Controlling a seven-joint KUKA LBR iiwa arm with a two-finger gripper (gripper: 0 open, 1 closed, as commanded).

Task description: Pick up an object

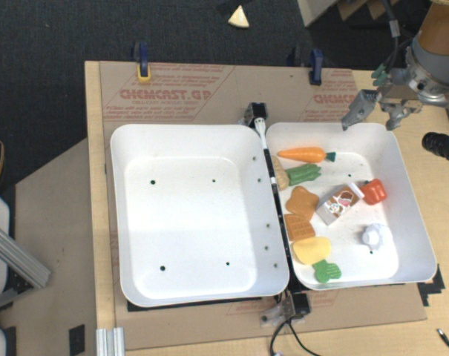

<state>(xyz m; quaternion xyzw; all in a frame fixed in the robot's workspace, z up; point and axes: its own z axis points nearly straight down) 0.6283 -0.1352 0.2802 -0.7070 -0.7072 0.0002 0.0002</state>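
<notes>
Right now you have the gripper hanging over the far right corner of the right bin, just above its rim, with its two fingers spread apart and nothing between them. Everything you could pick lies in that right bin, below and to the left of the gripper. Nearest to it is the orange carrot, lying crosswise with its green tip pointing right. Just beneath it you see a green vegetable piece, and beside that, against the divider, a small tan item that is too small to tell. Lower down sit a brown cookie-shaped piece and an orange waffle-like piece, touching each other. To their right lies a small white carton, tilted, with a red pepper-like piece just beside its upper end. Near the front you have a yellow piece touching a green one, and a small white object set apart to the right. Your left bin sits alongside, touching the right one along the middle
</notes>
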